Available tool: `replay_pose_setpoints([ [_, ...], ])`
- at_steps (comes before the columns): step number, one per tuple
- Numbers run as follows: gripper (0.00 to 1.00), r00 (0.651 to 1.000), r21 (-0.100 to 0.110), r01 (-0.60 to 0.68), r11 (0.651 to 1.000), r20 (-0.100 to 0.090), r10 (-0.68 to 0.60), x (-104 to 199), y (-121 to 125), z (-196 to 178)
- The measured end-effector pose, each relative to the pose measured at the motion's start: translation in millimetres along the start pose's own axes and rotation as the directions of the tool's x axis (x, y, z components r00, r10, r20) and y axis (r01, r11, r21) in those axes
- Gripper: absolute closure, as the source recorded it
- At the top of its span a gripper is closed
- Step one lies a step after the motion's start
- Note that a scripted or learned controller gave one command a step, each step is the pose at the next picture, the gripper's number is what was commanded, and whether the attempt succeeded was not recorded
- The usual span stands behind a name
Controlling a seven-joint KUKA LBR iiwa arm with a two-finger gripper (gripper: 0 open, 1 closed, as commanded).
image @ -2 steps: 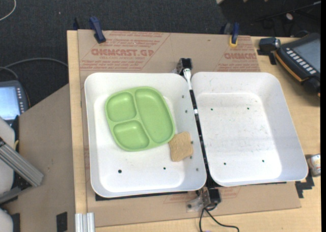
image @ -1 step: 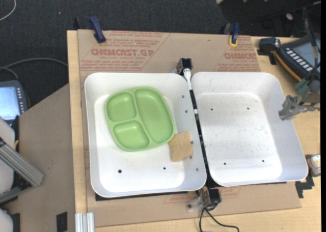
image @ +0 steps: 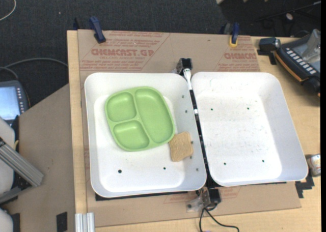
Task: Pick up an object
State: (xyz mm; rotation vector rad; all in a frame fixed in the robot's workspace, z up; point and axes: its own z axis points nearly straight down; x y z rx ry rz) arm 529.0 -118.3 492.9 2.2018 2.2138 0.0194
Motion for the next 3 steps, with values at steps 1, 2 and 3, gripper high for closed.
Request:
replay_pose_setpoints([
  [1, 1.0, 1.0, 0.035, -0.004, 0.999, -0.008, 0.004, 29, -34, 112],
  [2, 1.0, 1.0, 0.001, 0.0, 1.0, -0.003, 0.0, 64, 1, -38],
  [3, 1.0, 1.0, 0.03, -0.002, 1.0, -0.006, 0.003, 96, -52, 27],
])
